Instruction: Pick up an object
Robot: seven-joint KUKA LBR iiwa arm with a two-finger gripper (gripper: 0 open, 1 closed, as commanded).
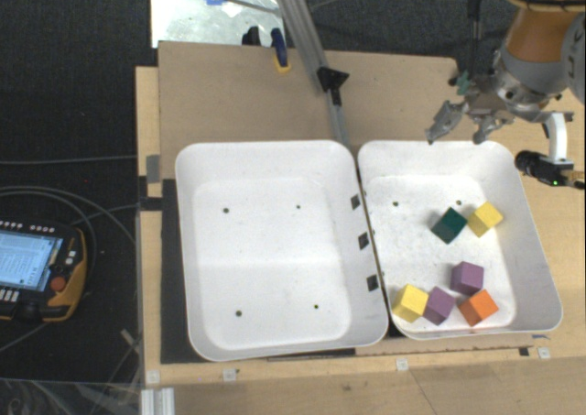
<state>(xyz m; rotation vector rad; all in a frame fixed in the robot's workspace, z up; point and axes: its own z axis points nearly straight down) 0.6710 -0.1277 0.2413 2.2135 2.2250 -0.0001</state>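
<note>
Arm poised over the right bin's far rim, nothing picked yet.

The fingers (455,127) are spread open and empty above the far edge of the right bin (403,186). Green cube (449,224) touches a yellow cube (485,218); descending there may snag both. The purple (467,277) and orange (477,307) cubes crowd the near wall. The bin's far left corner offers open room.

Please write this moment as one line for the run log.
gripper: open, holds nothing, above far rim of right bin | blocks in right bin: six | task: not yet done
</note>
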